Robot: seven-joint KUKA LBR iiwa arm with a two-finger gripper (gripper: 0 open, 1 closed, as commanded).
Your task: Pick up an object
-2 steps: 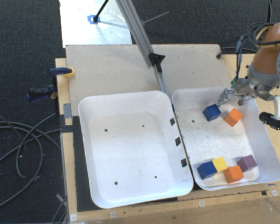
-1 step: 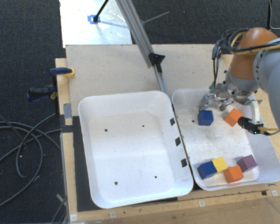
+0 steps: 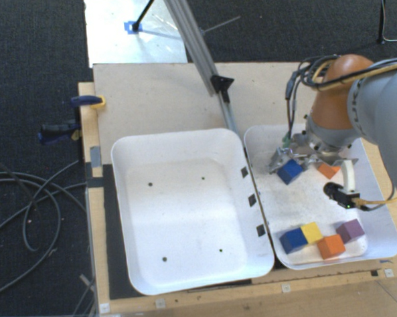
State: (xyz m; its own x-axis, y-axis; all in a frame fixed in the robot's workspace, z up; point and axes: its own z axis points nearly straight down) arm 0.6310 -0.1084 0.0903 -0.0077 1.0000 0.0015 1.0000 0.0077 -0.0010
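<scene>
Dark carpet surrounds the pale tabletop [image 3: 161, 100], with loose black cables [image 3: 26, 198] lying far off to the side opposite the arm. Two shallow white bins sit side by side on the tabletop. The larger-looking one, the left bin [image 3: 181, 209], lies well away from the hand, and its floor shows only a few small dark dots. The right bin [image 3: 384, 237] lies under the hand, and its far rim is partly covered by the arm.

The grey arm [image 3: 383, 103] comes in from the right edge, where it is cut off, and its orange band [image 3: 336, 106] sits just above the wrist. A slanted metal pole [image 3: 198, 47] crosses the tabletop beyond the hand and runs out of the top of the view.

The hand [image 3: 289, 157] hangs low over the upper part of the right bin, and its metal parts blur together, so I cannot tell whether it is wide or narrow. A blue cube [image 3: 290, 171] sits tilted right at its tip; whether it is gripped or merely touched is hard to make out. An orange block [image 3: 329, 170] lies just beside the hand, half hidden under the wrist.

Near the bin's front rim, well apart from the hand, four small blocks cluster: a second blue block [image 3: 293, 240], a yellow block [image 3: 311, 232] touching it, an orange cube [image 3: 331, 246] and a purple block [image 3: 351, 229]. A blue clamp [image 3: 66, 131] grips the tabletop's far edge.
</scene>
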